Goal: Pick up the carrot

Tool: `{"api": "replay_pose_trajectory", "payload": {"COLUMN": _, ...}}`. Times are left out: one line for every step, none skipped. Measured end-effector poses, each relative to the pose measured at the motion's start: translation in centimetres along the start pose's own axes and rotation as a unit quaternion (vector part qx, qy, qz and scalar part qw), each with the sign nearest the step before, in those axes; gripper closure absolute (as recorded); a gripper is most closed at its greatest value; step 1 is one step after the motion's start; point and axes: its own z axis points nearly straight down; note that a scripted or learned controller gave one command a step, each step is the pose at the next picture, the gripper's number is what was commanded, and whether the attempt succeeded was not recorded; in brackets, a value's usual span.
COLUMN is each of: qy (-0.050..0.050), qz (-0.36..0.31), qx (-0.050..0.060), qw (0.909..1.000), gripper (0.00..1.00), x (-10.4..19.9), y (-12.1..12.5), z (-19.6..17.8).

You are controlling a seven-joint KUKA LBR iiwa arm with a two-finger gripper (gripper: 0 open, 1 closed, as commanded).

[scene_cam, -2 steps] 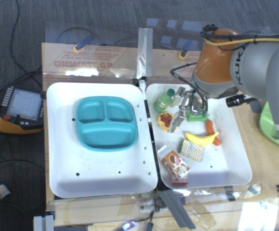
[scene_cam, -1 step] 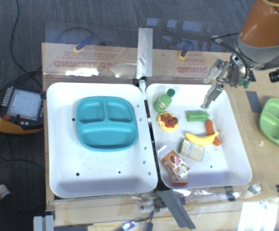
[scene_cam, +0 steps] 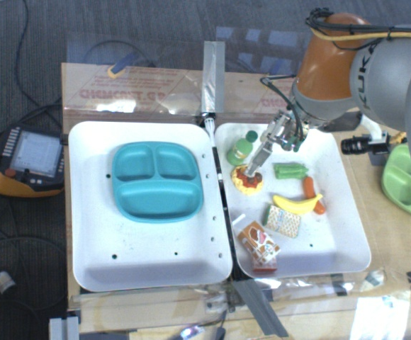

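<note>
The gripper (scene_cam: 251,167) hangs low in the right bin (scene_cam: 347,222), its thin fingers reaching down to the upper edge of a small round red-and-yellow toy food (scene_cam: 249,182); whether the fingers are spread or pressed together cannot be told at this slant, and nothing shows between them. Taking that round toy as the landmark, a green bottle-shaped toy (scene_cam: 242,149) stands just above it, near the gripper's left side. To its right lies a green vegetable piece (scene_cam: 290,169), and farther right the carrot (scene_cam: 310,188), small and orange-red, sits well apart from the gripper, with its lower end touching or just beside a yellow banana (scene_cam: 297,204). Below and right of the round toy rests a pale patterned square packet (scene_cam: 283,222), and lower still a red-and-white box (scene_cam: 260,245). Across the divider to the left, the left bin (scene_cam: 92,246) bears a teal divided plate (scene_cam: 156,180). Both bins sit on a bench over cardboard (scene_cam: 134,91), with dark grey carpet (scene_cam: 49,20) around, a handheld pendant (scene_cam: 25,161) at far left and a green object (scene_cam: 400,176) at far right.
</note>
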Motion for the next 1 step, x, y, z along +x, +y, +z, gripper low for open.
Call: {"api": "replay_pose_trajectory", "payload": {"qy": -0.001, "qz": -0.032, "qx": 0.001, "qw": 0.9995, "gripper": 0.00, "x": 6.49, "y": 3.28, "z": -2.66}}
